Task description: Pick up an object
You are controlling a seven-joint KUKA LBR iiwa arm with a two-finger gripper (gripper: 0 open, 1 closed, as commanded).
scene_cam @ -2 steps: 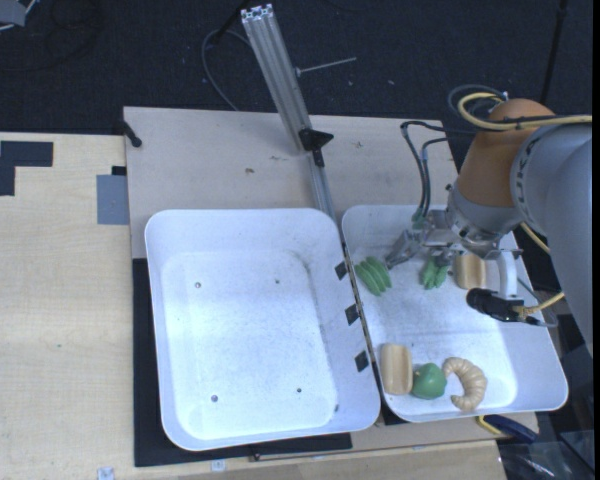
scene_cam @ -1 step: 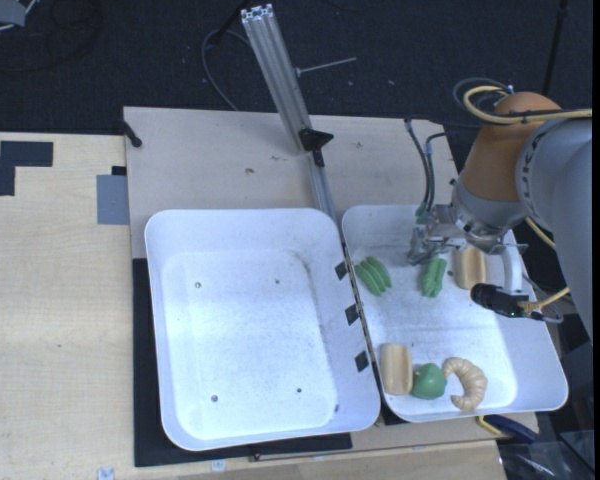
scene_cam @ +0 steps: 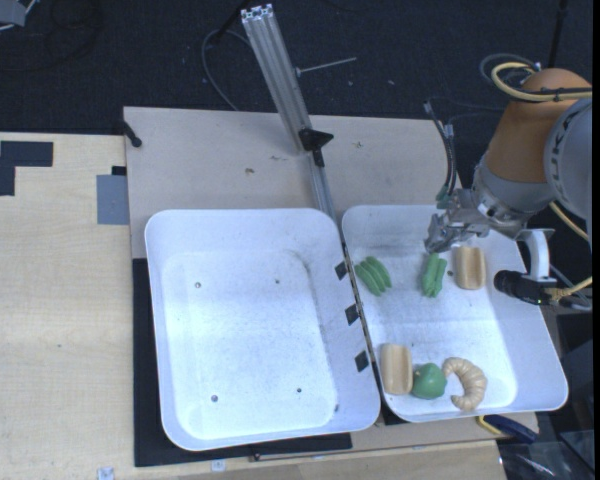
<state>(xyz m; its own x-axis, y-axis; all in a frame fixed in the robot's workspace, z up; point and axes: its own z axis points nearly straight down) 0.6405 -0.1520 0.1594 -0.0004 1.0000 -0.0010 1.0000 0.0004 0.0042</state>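
Observation:
The right bin (scene_cam: 520, 368) holds several toy foods. A green ridged piece (scene_cam: 373, 275) lies near its left wall. A long green piece (scene_cam: 433, 274) lies in the upper middle, with a tan bread-like piece (scene_cam: 468, 267) just to its right. Near the front lie a tan block (scene_cam: 395, 367), a round green piece (scene_cam: 429, 381) and a curved tan croissant shape (scene_cam: 467, 382). My gripper (scene_cam: 443, 236) hangs over the bin's back part, directly above the top end of the long green piece and close to it. I see nothing held in it.
The left bin (scene_cam: 170, 268) sits beside the right one, with black clips (scene_cam: 352, 313) along the shared wall. A slanted metal rail (scene_cam: 285, 78) rises behind the bins. Cables run around the arm at the right.

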